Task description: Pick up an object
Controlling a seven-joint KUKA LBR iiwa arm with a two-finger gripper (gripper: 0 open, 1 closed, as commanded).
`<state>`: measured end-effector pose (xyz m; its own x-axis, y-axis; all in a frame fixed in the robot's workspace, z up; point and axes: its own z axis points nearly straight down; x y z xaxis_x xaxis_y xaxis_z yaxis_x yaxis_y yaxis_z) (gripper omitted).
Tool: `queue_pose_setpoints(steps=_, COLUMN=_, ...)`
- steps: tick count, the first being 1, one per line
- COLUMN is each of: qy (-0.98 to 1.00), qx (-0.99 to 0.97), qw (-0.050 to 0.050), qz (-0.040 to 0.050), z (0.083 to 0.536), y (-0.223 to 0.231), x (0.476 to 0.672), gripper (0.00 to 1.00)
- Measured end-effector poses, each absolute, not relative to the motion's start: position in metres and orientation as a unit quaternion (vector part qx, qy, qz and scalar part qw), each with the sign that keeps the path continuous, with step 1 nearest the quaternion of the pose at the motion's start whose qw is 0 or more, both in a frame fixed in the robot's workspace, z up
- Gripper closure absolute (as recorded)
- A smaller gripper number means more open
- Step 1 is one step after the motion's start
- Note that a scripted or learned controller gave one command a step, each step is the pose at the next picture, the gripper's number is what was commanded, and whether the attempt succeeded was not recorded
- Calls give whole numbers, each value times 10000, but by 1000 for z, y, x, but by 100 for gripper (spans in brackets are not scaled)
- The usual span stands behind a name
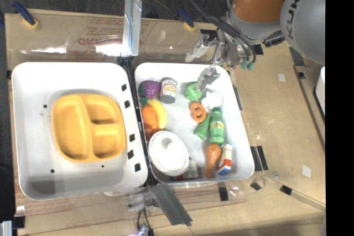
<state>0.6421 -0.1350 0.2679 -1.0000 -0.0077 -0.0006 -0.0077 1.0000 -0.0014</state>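
Wooden bench (287,119) carries two shallow white bins side by side. Left bin (33,96) holds a yellow divided tray (88,126). Right bin (243,141) is crowded: a white bowl (168,153) at its near edge, a green bottle (216,126) lying right of centre, an orange carrot (212,156), a purple piece (149,89), a small can (168,89). Above the far right corner hangs the gripper (207,79), nothing between its fingers; whether its jaws are open or closed cannot be told.
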Motion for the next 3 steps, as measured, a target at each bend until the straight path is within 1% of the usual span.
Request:
queue_pose_setpoints(steps=1, qy=9979, qx=-643, qw=-30, qz=10, z=169, y=-182, x=656, gripper=0)
queue_pose_setpoints(steps=2, qy=9974, qx=-719, qw=-16, qz=7, z=90, y=-199, x=638, gripper=0)
queue_pose_setpoints(steps=3, qy=9983, qx=-583, qw=1, qz=-5, z=93, y=-151, x=624, gripper=0)
